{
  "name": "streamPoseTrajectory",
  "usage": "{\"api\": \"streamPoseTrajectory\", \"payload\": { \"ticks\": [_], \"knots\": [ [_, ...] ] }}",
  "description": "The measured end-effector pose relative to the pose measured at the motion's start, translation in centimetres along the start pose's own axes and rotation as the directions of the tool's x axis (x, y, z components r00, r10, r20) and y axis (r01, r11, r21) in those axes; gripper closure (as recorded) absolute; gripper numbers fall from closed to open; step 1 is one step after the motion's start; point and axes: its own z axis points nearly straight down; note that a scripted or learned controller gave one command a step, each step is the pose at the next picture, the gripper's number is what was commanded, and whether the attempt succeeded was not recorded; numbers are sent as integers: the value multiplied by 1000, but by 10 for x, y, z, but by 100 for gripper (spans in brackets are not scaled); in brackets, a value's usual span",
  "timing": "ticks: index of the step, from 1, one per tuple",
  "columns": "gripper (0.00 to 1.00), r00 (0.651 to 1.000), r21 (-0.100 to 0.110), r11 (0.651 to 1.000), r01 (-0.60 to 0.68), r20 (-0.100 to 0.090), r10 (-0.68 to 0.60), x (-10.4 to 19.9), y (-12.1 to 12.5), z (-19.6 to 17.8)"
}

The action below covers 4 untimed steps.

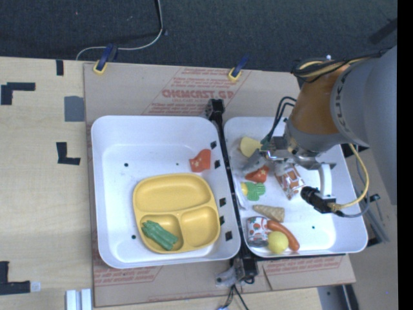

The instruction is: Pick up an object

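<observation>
Lying just beside hand (279, 152): red toy (258, 174).

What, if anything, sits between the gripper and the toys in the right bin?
Nothing visible. The gripper is low in the right bin, directly at the red toy and yellow piece.

Landmark = left bin (110, 141). Yellow divided plate (175, 212) lies in its near half w/ green veg (159, 234) in plate's lower-left compartment. Cardboard sheet (187, 89) under bin, w/ two clamps (103, 62) beyond its far edge. Black cable (157, 15) farther back.
</observation>
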Motion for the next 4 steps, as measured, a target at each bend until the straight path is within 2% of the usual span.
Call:
{"api": "streamPoseTrajectory", "payload": {
  "ticks": [2, 3, 4],
  "knots": [
    [0, 1000, -5, 1000, 2, 0, -2, 1, 14, 36],
    [0, 1000, -10, 1000, 1, 1, -1, 2, 12, 35],
    [100, 1000, -8, 1000, 2, 1, -2, 3, 12, 25]
  ]
}}
